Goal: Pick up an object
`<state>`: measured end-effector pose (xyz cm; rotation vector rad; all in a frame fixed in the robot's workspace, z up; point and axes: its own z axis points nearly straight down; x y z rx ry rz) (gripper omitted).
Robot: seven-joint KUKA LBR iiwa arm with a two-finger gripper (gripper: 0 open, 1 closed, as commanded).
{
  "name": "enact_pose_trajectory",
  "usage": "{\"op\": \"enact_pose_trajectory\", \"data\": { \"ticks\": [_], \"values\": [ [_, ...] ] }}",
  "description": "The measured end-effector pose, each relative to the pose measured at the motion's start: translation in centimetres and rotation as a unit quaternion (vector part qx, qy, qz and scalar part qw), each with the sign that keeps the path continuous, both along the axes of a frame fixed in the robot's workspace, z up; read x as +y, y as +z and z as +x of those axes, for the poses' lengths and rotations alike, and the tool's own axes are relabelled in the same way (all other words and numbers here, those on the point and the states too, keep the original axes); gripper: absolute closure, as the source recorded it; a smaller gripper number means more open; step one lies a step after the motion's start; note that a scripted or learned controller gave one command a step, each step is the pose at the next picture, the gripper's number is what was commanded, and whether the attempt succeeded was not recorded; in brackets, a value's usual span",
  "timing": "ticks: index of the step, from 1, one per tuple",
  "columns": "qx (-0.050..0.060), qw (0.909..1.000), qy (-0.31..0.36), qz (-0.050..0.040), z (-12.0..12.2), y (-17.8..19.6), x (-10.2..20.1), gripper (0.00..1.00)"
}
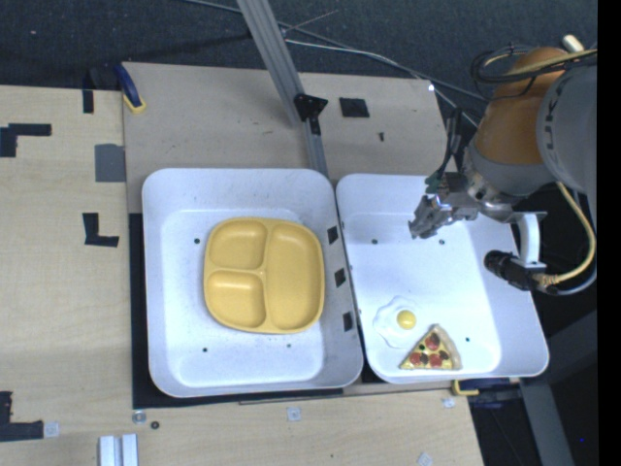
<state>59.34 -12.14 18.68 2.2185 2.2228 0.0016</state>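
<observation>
There are two white bins side by side on a wooden bench (pixel 58 289); the left bin (pixel 175 260) is a bit bigger than the right bin (pixel 505 289). A yellow plate (pixel 264 274) lies flat in the middle of the left bin; it has three parts, two small ones on its left and one long one on its right.

The toy food is in the right bin, down in the near corner. There is a fried egg (pixel 397 321), white with a round yellow middle; just beside it, a little nearer to me and to the right, is a pizza slice (pixel 433 349) with red dots on top. The pointy end of the pizza slice points up toward the egg; the two look very close, maybe touching, but I cannot be sure. Both lie flat on the floor of the bin.

The big arm (pixel 514 134) comes in from the right; it is grey with an orange part near its end. The gripper (pixel 423 223) hangs over the far part of the right bin, close to the side next to the left bin; it points down and to the left. It is too small and dark to see well, so I cannot tell if it is open or closed. The egg and the pizza slice are well apart from it, at the other end of the same bin.

A grey metal bar (pixel 267 27) slants down from the top toward the gap between the two bins.
</observation>
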Motion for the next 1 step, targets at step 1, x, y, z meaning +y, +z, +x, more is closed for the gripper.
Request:
{"op": "enact_pose_trajectory", "data": {
  "ticks": [1],
  "values": [
    [-0.001,1.0000,0.000,-0.0006,0.28,5.34,-1.00,1.00]
  ]
}}
